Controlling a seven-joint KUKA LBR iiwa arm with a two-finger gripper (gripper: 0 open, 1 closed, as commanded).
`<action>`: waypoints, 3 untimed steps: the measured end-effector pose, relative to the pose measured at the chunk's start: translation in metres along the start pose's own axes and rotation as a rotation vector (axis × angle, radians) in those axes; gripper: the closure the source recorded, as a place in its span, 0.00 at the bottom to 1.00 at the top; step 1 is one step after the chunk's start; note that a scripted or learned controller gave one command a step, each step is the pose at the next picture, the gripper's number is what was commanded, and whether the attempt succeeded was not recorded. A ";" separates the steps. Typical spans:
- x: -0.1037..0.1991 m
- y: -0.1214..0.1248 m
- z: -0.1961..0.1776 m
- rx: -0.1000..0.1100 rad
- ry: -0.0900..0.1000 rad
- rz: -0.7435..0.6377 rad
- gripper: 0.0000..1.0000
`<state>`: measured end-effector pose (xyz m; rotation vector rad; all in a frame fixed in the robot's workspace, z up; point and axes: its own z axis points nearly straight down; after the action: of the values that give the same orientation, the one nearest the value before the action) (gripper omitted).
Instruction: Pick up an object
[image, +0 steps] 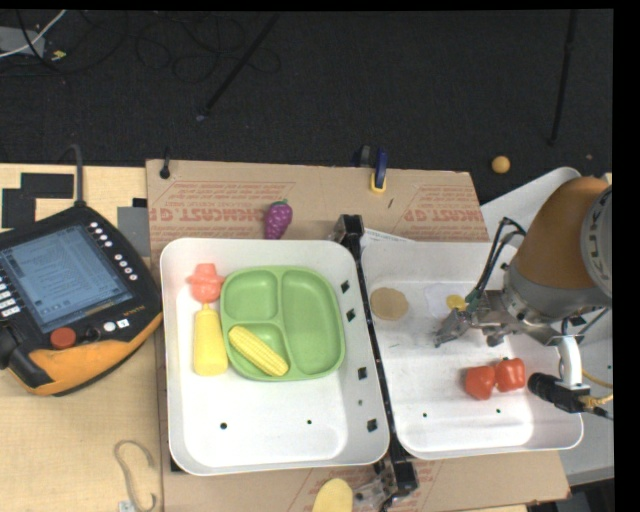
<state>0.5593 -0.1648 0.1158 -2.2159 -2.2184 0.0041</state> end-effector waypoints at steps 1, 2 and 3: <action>0.003 0.000 0.030 -0.001 -0.001 0.000 0.00; 0.002 0.000 0.018 -0.002 0.000 0.004 1.00; 0.009 -0.001 -0.028 -0.007 -0.002 0.002 1.00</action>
<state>0.5585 -0.1555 0.1434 -2.2225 -2.2214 -0.0017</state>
